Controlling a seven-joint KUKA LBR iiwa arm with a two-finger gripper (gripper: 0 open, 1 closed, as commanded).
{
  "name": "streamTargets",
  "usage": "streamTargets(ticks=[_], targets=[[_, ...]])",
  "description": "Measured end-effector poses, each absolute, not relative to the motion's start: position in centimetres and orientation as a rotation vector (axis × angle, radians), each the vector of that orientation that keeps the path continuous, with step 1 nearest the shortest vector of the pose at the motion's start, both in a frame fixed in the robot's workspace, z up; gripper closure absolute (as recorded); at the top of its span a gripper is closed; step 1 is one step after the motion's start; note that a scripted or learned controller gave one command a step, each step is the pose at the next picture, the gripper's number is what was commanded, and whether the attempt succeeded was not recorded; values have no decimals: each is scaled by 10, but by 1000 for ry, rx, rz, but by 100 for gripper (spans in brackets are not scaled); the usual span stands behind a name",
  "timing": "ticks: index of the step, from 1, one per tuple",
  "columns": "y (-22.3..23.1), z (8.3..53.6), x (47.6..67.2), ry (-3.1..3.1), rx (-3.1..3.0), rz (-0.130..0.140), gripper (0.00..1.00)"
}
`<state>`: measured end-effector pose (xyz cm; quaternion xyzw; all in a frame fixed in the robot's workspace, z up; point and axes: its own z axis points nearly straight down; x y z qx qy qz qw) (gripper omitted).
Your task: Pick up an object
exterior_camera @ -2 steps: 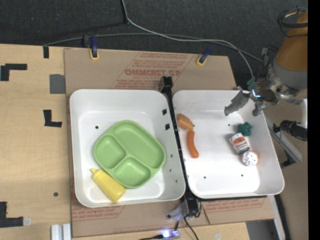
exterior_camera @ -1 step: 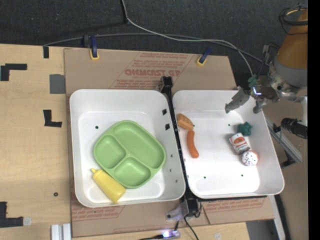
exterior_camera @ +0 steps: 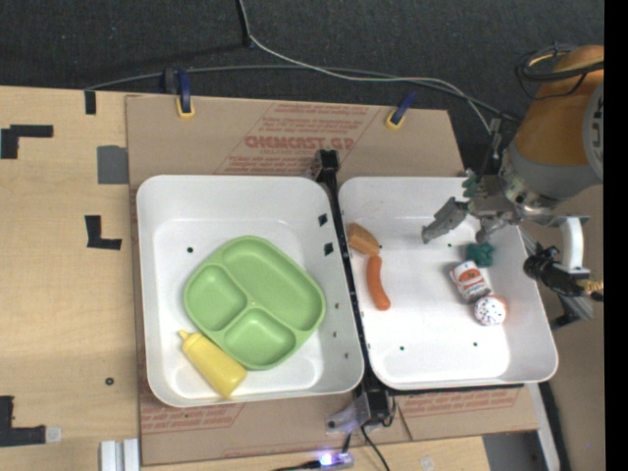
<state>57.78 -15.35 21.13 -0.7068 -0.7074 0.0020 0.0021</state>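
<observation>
My gripper (exterior_camera: 461, 231) hangs over the upper right part of the right bin (exterior_camera: 432, 361). It is open, and nothing shows between its fingers. One finger (exterior_camera: 439, 227) points down-left, and the other stands just above a small teal object (exterior_camera: 481, 255). Below that lie a red-and-white little can (exterior_camera: 471, 281) and a white speckled ball (exterior_camera: 489, 310). Nearer the divider rest an orange bread-like piece (exterior_camera: 363, 238) and a sausage (exterior_camera: 378, 284).
The left bin (exterior_camera: 162, 214) holds a green divided plate (exterior_camera: 255, 300) and a yellow squeeze bottle (exterior_camera: 211, 363) at its front left. Black cable clips (exterior_camera: 329, 165) sit on the rim between the bins. The grey and orange arm (exterior_camera: 559, 126) fills the right side.
</observation>
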Motion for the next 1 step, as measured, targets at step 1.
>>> streamTargets(ticks=[1], targets=[[-148, 148, 580, -2220, -2216, 7, 0]])
